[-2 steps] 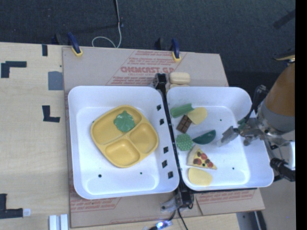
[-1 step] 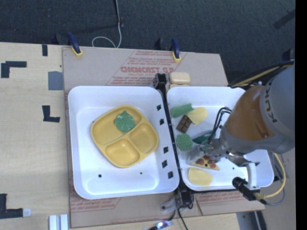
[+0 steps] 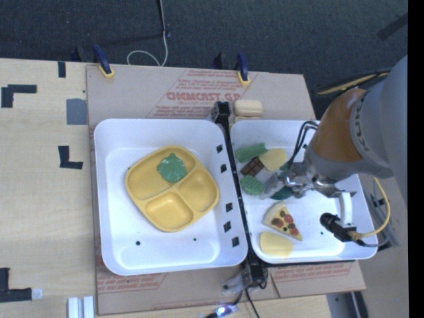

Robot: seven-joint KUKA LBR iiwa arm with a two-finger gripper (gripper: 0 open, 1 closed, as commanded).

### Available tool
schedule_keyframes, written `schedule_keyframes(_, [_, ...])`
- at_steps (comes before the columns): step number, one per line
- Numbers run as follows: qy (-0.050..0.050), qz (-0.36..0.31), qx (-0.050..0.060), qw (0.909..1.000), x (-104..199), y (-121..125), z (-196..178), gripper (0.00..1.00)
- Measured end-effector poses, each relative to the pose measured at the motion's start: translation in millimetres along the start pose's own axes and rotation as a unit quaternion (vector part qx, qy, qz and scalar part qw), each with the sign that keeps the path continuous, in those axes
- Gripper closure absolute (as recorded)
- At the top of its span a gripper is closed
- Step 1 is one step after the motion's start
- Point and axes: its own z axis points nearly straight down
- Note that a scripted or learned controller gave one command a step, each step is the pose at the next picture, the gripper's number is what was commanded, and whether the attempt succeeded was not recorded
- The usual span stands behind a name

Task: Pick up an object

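My gripper (image 3: 281, 184) hangs low in the right bin (image 3: 358, 244); I cannot tell my jaw state. Beneath me lies a dark green toy (image 3: 283, 193), probably light, stiff plastic, best pinched across its edges

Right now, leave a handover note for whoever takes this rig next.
Gripper: low in the right bin, over the left cluster of toy food; whether it grips anything cannot be told.
Right bin: green pieces, brown piece, pale yellow piece, pizza slice, yellow piece at the front.
Left bin: yellow divided plate with a green leaf in its upper compartment.
Done: arm is down at the cluster. Left: confirm a grasp and lift an object.
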Motion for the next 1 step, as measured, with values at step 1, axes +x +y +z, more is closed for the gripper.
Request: schedule_keyframes(1, [0.001,0.0,-0.002,1.0,1.9,0.2,-12.3,1.0])
